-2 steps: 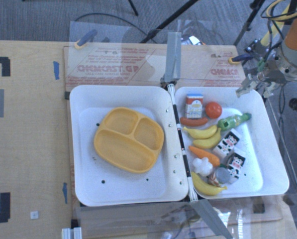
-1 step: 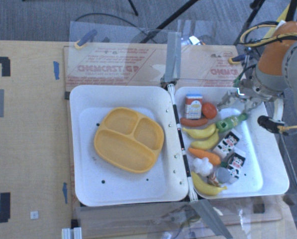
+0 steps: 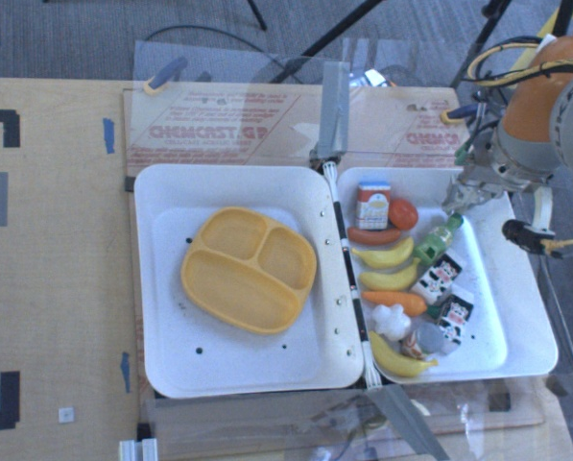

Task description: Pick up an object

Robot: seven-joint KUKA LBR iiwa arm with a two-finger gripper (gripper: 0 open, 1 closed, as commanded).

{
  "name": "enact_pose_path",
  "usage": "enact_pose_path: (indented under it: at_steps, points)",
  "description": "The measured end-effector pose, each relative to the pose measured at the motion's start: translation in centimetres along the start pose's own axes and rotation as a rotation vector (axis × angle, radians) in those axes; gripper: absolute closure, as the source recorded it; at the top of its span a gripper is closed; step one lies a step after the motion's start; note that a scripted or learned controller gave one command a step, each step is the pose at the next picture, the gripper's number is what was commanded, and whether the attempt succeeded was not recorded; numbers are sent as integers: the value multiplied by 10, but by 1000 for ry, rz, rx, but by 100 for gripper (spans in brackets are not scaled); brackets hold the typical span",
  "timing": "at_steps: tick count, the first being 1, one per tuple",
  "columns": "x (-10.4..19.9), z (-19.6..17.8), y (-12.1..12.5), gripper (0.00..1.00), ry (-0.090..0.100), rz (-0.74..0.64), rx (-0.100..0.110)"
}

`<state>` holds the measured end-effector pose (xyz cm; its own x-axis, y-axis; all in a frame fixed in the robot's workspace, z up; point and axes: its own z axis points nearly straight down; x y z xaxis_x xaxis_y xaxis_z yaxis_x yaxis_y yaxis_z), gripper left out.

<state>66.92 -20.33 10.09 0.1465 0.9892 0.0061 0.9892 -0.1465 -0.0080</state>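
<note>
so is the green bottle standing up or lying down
Lying down: the green bottle rests tilted on its side in the right bin, beside the bananas.

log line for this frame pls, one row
arm: over right bin far side | gripper: above green bottle, nothing seen held | left bin: yellow divided plate | task: pick not yet done

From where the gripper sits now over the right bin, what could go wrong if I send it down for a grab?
1. The gripper hangs by the green bottle, which lies tilted; it may roll or slip out.
2. The toys are packed tight: bananas, carrot and milk cartons touch, so a grab may catch two or shove neighbours.
3. The gripper is near the bin's far wall; a drifting descent could strike it.
</note>
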Motion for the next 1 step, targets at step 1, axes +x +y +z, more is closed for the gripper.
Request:
enact_pose_path:
  at_steps: [1]
  points:
    - [2, -52, -3, 100, -8, -184, -7]
